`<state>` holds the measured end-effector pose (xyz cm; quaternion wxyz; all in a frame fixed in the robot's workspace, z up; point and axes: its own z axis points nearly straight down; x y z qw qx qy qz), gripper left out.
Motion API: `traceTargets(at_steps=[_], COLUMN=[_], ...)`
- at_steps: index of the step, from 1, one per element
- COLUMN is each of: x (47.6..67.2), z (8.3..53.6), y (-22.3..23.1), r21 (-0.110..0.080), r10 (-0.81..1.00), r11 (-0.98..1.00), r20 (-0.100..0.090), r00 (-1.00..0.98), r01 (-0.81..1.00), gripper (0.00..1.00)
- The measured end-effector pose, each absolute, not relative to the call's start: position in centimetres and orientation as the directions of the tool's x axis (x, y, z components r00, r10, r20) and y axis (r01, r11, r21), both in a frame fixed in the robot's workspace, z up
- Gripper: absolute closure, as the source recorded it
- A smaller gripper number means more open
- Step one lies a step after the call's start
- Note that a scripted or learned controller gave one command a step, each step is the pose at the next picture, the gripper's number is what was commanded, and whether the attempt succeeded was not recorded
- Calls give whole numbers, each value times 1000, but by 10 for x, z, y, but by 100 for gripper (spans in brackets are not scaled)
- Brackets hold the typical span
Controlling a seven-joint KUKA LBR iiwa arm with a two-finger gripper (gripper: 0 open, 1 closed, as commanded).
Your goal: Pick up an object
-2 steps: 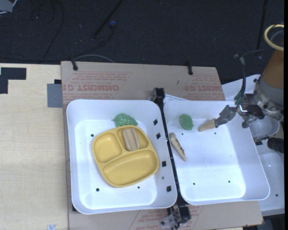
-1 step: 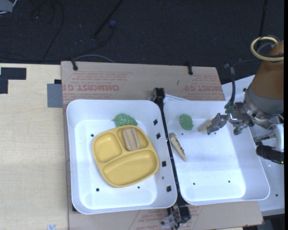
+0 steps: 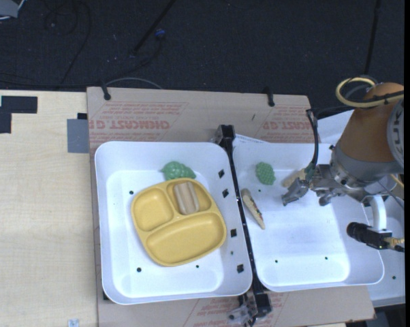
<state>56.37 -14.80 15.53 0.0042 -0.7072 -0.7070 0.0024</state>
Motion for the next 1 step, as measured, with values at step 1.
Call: traceTargets(at_steps=[1], x=[563], z=[91], y=[-150], r21=[-9], r10=[1000], r11=[-1], r20=[3], r00=[1], r01=[1000], gripper=[0])
